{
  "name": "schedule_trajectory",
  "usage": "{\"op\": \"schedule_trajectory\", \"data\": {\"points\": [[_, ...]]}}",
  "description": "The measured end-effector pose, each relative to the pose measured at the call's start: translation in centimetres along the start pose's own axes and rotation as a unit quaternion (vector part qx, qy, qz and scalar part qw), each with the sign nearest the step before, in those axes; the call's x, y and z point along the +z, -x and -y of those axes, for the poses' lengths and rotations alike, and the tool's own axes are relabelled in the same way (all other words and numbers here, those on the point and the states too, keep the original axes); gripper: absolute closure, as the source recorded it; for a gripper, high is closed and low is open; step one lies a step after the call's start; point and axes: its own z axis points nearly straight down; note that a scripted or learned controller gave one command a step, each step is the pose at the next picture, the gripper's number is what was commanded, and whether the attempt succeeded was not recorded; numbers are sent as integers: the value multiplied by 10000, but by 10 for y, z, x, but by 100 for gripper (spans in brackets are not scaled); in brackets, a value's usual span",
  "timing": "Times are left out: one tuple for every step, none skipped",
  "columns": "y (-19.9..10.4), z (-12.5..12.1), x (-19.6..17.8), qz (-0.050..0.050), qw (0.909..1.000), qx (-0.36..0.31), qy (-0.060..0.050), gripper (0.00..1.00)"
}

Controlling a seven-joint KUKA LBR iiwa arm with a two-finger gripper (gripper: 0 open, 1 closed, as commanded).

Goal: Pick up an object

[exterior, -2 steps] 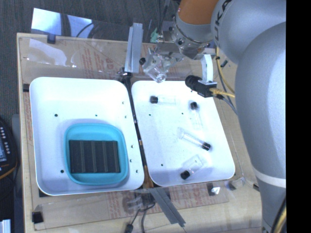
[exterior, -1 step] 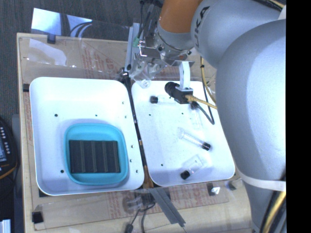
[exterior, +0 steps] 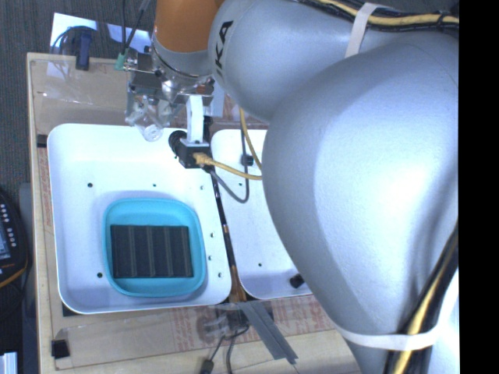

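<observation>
— Any writing? Where's the object?
— "KA" shows on the grey arm. The light-blue square plastic dish, dark ribbed inside, sits in the left white bin.
— The gripper?
— At that bin's far edge; its state I cannot tell.

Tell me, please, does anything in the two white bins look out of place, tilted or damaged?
Nothing stands out. The blue container with the dark ribbed insert lies flat in the left bin, slightly turned against its edges. The gripper is above that bin's far edge. The arm hides much of the right bin.
</observation>
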Motion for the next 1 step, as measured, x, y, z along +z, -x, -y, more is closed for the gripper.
{"op": "schedule_trajectory", "data": {"points": [[96, -11, 20, 6, 9916, 1295, -25, 100]]}}
